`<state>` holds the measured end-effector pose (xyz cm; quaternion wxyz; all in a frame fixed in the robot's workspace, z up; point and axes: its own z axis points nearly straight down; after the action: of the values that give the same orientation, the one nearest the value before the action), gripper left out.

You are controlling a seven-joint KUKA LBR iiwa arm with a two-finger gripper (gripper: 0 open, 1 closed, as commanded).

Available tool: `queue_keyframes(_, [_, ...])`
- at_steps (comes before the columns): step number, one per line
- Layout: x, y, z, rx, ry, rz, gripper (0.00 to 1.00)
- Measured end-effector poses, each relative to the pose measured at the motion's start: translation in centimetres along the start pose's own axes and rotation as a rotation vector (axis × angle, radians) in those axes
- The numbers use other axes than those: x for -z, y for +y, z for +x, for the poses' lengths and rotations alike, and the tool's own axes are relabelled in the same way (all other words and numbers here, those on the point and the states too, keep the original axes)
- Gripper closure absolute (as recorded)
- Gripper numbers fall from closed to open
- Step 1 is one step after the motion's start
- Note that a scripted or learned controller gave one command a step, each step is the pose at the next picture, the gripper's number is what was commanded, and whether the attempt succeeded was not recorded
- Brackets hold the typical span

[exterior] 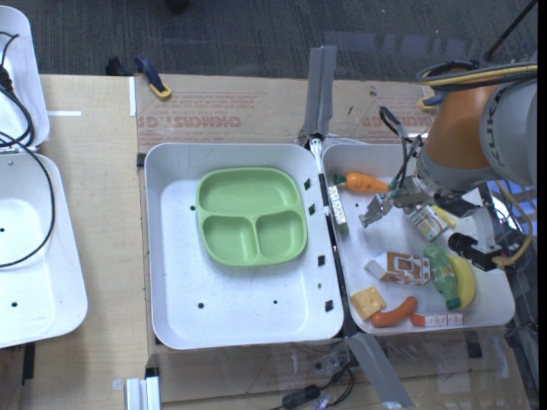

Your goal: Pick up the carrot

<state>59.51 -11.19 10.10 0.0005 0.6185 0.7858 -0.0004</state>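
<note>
Approach step: the gripper (378, 209) hovers just below the carrot (366, 182), fingers apart, empty. Next, I'd judge, shift over it and descend.

2 white bins are seen side by side; the left bin (171, 254) holds a green 3-compartment tray (252, 214). In the right bin (359, 156) a carrot (366, 182) is seen lying near the top left corner. The gripper (376, 211) is positioned just below and right of the carrot, apart from it, nothing seen between its fingers. A banana (464, 280), a green bottle (440, 269), a sausage (394, 312), a cheese wedge (367, 301) and a small carton (404, 267) are scattered lower in that bin.
</note>
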Motion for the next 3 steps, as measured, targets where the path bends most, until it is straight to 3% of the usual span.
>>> queue_keyframes(1, [-0.9, -2.4, -0.7, 0.182, 0.001, 0.001, 0.00])
queue_keyframes(2, [-1.0, -2.5, 0.4, 0.289, 0.002, 0.001, 0.00])
queue_keyframes(3, [-1.0, 5.4, -0.4, 0.381, 0.005, 0.010, 0.00])
